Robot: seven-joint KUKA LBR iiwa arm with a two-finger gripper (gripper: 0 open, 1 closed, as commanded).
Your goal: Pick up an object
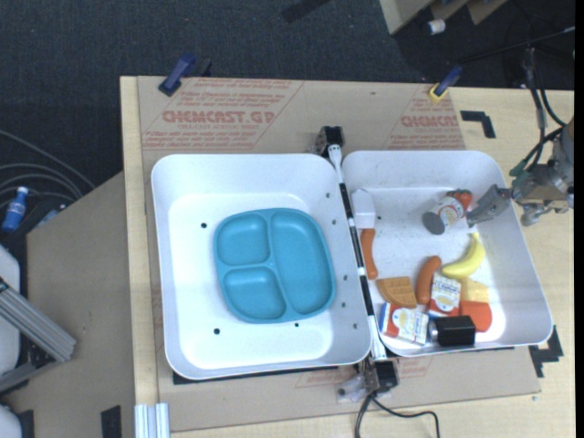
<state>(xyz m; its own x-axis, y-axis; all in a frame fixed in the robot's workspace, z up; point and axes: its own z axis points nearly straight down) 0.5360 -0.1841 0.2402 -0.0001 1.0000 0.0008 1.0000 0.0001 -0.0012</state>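
The end effector [497, 201] hangs at the right bin's [401, 167] far edge — grip state I cannot tell. Best descend on the isolated jar [444, 214], probably — away from the clutter.

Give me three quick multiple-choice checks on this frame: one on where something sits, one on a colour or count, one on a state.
1. Where does the blue divided plate lie?
A. In the left bin
B. In the right bin
C. On the bare bench

2. How many compartments does that plate have?
A. Two
B. Three
C. Five

3. How does the banana lie relative to the end effector?
A. Clamped in it
B. Lifted above the bin
C. Resting in the right bin, apart from it

Answers:
1. A, the plate sits mid-floor of the left bin, all the food items are in the other one.
2. B, ridges split it into two upper wells and one lower well.
3. C, the banana lies among the toy food below the end effector, with white floor between them.
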